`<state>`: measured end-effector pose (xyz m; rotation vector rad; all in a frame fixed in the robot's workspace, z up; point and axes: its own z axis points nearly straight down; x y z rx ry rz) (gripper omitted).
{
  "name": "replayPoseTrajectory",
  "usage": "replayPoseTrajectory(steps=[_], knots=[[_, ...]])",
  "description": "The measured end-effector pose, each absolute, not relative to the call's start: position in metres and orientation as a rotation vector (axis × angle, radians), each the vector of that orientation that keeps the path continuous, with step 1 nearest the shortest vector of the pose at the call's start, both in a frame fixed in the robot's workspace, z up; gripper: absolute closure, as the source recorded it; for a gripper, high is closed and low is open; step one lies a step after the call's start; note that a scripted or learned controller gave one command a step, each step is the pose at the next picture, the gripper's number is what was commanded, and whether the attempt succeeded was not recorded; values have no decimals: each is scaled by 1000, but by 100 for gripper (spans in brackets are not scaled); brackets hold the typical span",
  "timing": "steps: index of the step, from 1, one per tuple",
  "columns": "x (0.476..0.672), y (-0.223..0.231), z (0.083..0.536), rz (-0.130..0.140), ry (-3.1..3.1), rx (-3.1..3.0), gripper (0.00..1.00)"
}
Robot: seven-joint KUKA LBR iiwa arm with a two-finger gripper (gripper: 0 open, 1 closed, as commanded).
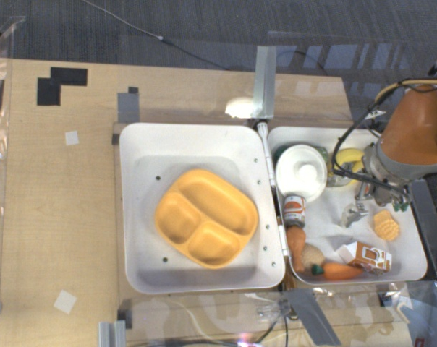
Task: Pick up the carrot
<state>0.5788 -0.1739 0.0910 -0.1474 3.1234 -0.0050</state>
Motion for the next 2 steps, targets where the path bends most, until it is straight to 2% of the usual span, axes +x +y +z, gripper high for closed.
replayPoseTrajectory(steps=[1,2], knots=[[539,-207,90,-6,3125,-140,0],[543,-206,103,-10,3116,-150,100]])
